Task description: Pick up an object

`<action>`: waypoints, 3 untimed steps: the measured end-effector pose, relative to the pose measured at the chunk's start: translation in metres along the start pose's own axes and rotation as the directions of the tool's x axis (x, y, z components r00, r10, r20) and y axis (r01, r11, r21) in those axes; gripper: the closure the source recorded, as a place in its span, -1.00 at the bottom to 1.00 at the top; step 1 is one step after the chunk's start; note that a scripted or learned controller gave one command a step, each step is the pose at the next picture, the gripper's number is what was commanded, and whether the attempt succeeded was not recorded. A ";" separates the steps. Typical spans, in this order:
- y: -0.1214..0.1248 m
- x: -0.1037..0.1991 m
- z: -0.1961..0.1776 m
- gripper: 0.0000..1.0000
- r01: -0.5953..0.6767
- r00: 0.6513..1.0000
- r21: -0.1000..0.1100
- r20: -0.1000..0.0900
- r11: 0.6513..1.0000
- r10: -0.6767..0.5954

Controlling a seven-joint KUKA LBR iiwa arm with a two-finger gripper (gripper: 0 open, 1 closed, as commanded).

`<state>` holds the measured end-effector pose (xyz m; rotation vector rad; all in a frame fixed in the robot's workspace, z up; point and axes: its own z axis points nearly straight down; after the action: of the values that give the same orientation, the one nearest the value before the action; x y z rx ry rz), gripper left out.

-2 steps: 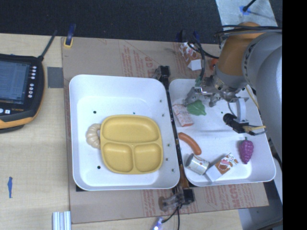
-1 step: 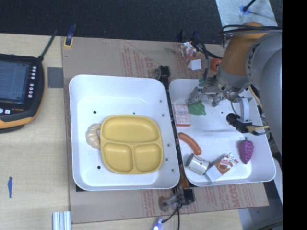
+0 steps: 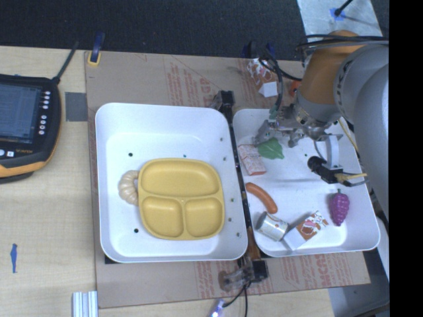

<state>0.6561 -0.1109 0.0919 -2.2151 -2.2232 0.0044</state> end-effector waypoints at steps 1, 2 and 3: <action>0.000 -0.011 0.000 -1.00 -0.001 1.000 -0.002 0.000 1.000 0.001; 0.000 0.005 0.000 -1.00 0.001 1.000 0.000 0.000 1.000 -0.001; 0.000 -0.009 0.000 -1.00 -0.001 1.000 -0.002 0.001 1.000 0.001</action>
<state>0.6564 -0.1203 0.0921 -2.2175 -2.2238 0.0025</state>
